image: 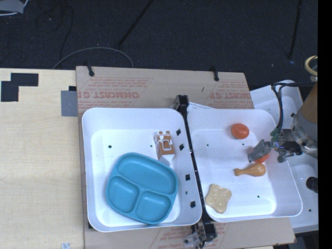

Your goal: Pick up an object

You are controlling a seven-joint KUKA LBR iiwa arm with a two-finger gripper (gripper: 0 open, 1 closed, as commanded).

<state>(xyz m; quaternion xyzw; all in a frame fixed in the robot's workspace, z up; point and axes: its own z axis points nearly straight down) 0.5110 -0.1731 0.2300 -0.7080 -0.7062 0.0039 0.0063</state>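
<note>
Here, the left bin holds a blue divided plate at its near side and a small orange-and-white toy farther back. The right bin has a toast slice near, a chicken drumstick mid-right and a red tomato far. The gripper hovers just above the drumstick's right end, holding nothing; whether it is spread cannot be told.

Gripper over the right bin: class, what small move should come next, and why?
Probably a short descent toward the chicken drumstick. The gripper hangs just above its thick end with nothing visibly between its fingers, and the tomato lies farther off.
</note>
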